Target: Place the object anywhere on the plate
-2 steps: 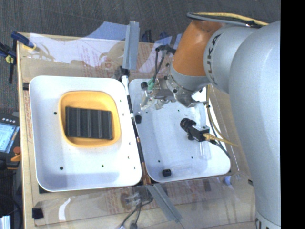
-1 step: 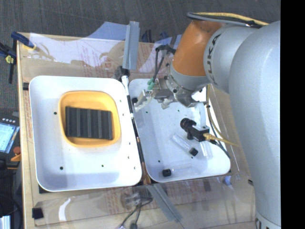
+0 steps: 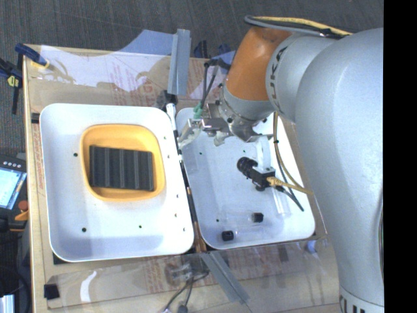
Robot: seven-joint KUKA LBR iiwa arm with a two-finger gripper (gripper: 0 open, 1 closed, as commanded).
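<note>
Two white bins sit on the worktop (image 3: 98,285); the arm (image 3: 339,122) hangs over the right bin (image 3: 215,194). The yellow plate (image 3: 122,135) waits left. Any object in the jaws (image 3: 207,124), I cannot tell. Judging so, carrying leftward comes next.

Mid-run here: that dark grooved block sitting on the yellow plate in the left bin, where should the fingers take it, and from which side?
Probably from straight above, fingers closing across the short span of the dark grooved block. It lies flat on the yellow plate, so its top is free and its side edges look reachable. The grooves run across its short span; set the fingers on the two long outer edges, not in a groove. The gripper is over the right bin.
</note>
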